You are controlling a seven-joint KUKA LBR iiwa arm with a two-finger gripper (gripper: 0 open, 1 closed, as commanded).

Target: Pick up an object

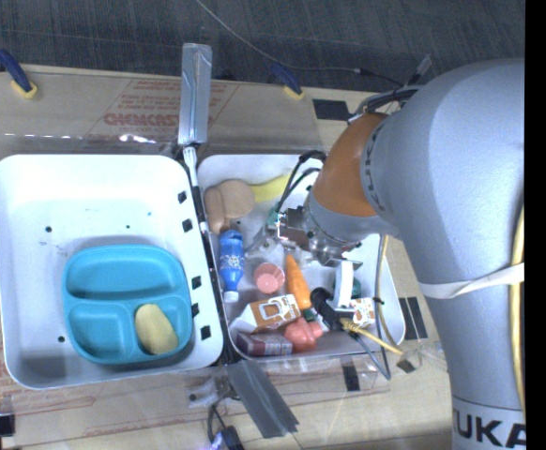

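**Objects crowd the right bin under the arm's wrist**

Objects for picking lie heaped in the right bin [395, 322], which sits just beside the left bin [10, 251]; every place below is given against that right bin.

The arm [461, 186] is the largest thing in view: one grey arm, entering from the right and bending down over the bin's middle, its orange band [343, 172] above the bin's far half. The gripper [296, 237] hangs low among the clutter near the bin's centre; whether it is spread or closed cannot be told, and nothing is visibly held.

In the left bin lies one blue divided tray [113, 279], with one yellow lemon-shaped item [157, 329] in its near-right compartment.

Inside the right bin: one tan rounded piece [228, 201] at the far-left corner, one yellow item [275, 187] beside it, one blue-capped bottle [230, 259] along the left wall, one orange carrot [296, 284] at centre, one pink round piece [269, 277] touching it, one orange carton [271, 313] nearer.
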